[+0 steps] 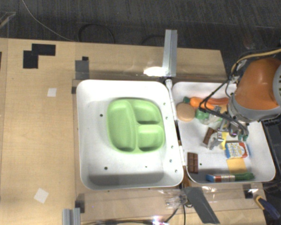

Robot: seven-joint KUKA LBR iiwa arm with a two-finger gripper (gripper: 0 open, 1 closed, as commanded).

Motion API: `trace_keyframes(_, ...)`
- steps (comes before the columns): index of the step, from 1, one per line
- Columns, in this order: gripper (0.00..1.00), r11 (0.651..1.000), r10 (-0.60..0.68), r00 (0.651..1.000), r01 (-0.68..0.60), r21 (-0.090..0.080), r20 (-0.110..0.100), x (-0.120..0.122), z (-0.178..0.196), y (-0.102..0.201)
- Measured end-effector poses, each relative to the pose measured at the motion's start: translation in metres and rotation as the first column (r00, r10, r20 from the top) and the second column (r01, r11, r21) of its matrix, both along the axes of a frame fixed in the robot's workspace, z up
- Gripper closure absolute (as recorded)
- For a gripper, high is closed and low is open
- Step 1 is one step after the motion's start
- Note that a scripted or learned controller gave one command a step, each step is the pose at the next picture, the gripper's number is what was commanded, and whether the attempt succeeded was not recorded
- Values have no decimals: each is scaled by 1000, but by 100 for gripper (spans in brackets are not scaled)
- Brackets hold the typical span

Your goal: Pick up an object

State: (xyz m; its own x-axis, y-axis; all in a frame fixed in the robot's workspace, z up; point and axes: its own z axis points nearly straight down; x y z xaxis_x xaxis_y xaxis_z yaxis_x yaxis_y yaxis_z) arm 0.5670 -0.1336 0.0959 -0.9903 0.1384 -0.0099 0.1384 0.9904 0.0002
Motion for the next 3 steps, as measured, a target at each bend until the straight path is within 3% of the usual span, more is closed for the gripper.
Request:
trace_keyframes(1,0,1000,0,1000,0,0,0,0,0,0)
trace_keyframes(2,0,991,-134,989,135,6,-54,81,-6,-14)
trace_keyframes(3,0,981,-194,981,194,2,4,-2,-5,3)
